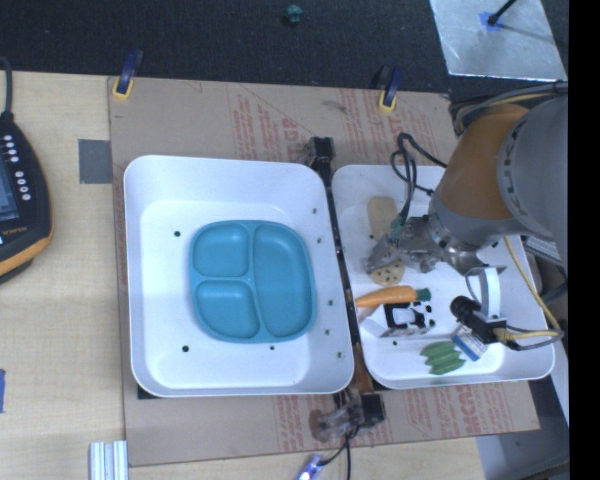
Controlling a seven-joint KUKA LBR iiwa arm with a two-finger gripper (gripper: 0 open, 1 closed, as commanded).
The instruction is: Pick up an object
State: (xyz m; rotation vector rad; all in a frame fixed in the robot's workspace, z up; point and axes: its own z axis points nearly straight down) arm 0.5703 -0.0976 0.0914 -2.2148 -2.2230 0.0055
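Reaching into the right bin (540,368) for a small toy.
Likeliest target is the toy carrot (385,296) at the bin's left side: light, stiff, smooth, best pinched across its middle. A green piece (442,356) and a black-and-white block (410,317) lie close by, crowding it. Whether the jaws are open or closed, I cannot tell.

Bench (60,348) with two white bins (150,268)

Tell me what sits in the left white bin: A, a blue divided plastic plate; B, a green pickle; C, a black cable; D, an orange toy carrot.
A: the blue divided plastic plate lies in the left white bin; the orange toy carrot lies in the right bin.
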